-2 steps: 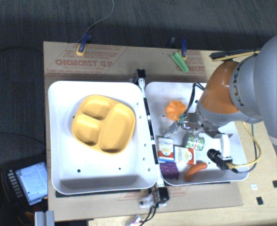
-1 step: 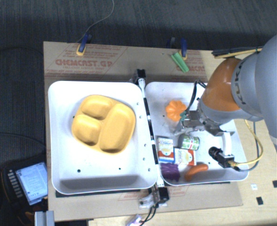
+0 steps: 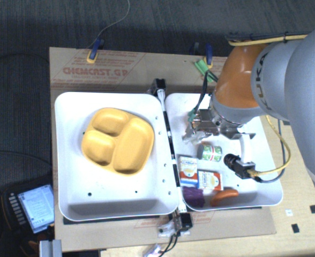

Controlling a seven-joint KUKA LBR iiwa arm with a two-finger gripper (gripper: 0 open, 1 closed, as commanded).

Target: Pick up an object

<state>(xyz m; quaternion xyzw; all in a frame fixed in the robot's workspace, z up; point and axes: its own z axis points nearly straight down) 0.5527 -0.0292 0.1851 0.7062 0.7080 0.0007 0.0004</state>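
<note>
My gripper (image 3: 196,131) hangs over the upper middle of the right bin (image 3: 270,197), its metal fingers just above and left of a small green and white can (image 3: 211,153). Below the can lie two red and white cartons (image 3: 188,169) (image 3: 210,180), side by side. At the bin's front edge sit a purple object (image 3: 194,196) and an orange carrot-like piece (image 3: 224,195). Nothing shows between the fingers. The left bin (image 3: 72,197) holds a large yellow three-part tray (image 3: 118,140).
The grey and orange arm covers the upper right of the right bin. A black divider strip (image 3: 168,133) runs between the bins. Blue and green clamps (image 3: 205,63) sit on the cardboard behind them. A screen device (image 3: 34,206) lies off the bench at lower left.
</note>
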